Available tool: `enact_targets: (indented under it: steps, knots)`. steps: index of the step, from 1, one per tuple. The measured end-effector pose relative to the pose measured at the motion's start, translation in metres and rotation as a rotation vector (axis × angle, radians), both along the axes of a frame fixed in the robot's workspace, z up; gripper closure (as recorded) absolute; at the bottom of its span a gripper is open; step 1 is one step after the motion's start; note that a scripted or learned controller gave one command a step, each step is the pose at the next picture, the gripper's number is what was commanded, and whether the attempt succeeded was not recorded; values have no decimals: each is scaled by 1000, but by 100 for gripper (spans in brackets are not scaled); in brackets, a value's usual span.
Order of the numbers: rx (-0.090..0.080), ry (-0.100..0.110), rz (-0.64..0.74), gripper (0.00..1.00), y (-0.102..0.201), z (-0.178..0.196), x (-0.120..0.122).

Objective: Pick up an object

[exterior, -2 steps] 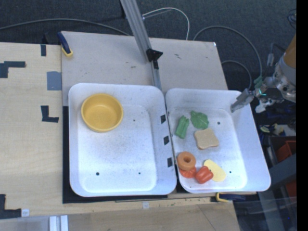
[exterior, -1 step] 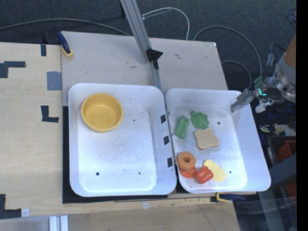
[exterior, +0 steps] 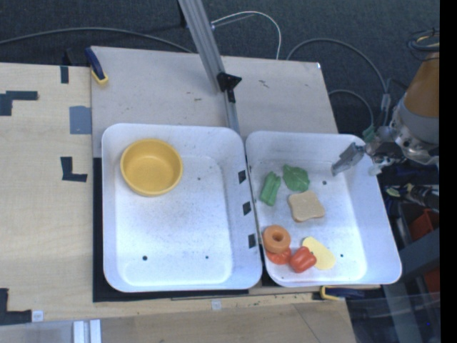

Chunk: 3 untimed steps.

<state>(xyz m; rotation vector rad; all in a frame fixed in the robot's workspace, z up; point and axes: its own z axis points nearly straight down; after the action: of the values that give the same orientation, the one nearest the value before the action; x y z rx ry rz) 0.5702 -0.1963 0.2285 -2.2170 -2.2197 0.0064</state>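
Camera view showed me the arm reaching in low from the right, its gripper over the right bin's upper corner; grip state, I couldn't tell. Toy foods lay below-left, the bread slice nearest.

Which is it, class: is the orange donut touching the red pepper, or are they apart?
Touching. In the camera view the orange donut lies against the red pepper, with no white bin floor between them.

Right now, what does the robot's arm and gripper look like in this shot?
The arm enters from the right: an orange band over a grey wrist section. Below it sits dark hardware with small green parts. The gripper is a slim grey metal piece reaching over the right bin.
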Motion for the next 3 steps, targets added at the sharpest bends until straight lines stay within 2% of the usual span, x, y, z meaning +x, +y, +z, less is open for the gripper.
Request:
enact_targets:
  steps: [1, 2, 3]
  knots:
    - [1, 2, 0, 0, 8, -59, -8]
    - [0, 1, -1, 0, 3, -106, -13]
    - [0, -3, 1, 100, 3, -93, -12]
